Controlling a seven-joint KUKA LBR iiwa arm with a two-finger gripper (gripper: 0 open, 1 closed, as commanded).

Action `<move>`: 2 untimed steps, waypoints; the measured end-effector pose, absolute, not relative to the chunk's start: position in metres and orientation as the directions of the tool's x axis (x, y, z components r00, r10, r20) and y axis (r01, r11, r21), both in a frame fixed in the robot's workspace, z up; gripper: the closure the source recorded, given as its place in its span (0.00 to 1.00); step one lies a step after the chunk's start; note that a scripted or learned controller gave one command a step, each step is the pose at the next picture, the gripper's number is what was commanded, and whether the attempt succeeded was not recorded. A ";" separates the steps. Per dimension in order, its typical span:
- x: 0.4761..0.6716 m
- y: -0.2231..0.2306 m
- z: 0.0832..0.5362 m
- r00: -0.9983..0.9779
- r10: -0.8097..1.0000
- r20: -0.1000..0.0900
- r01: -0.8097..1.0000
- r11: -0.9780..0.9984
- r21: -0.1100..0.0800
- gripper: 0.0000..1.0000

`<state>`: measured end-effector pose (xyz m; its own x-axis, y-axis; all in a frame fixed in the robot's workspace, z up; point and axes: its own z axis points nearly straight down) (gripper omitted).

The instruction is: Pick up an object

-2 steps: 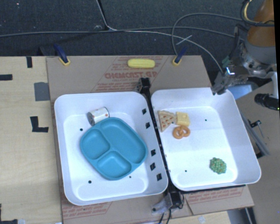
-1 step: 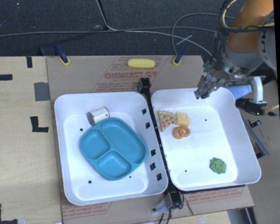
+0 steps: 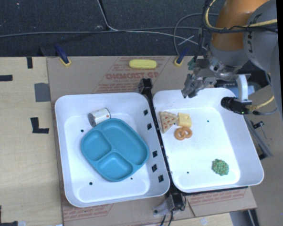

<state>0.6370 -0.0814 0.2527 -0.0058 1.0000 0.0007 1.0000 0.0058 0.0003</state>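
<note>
Upper right of frame: gripper (image 3: 191, 89) hovers over right bin (image 3: 239, 142) rim, carrying nothing; jaw gap I cannot tell. Approach step. Next: descend toward cheese cube (image 3: 184, 120).

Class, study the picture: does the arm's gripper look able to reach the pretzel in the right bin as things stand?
Probably yes. The gripper hangs over the right bin's far edge, and the pretzel lies uncovered below it, touching only the cheese cube, with nothing above.
</note>
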 end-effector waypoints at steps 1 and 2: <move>0.638 -0.038 0.243 -0.004 1.000 0.000 1.000 0.004 -0.002 1.00; 0.645 0.015 0.248 -0.007 1.000 0.001 1.000 0.007 -0.001 1.00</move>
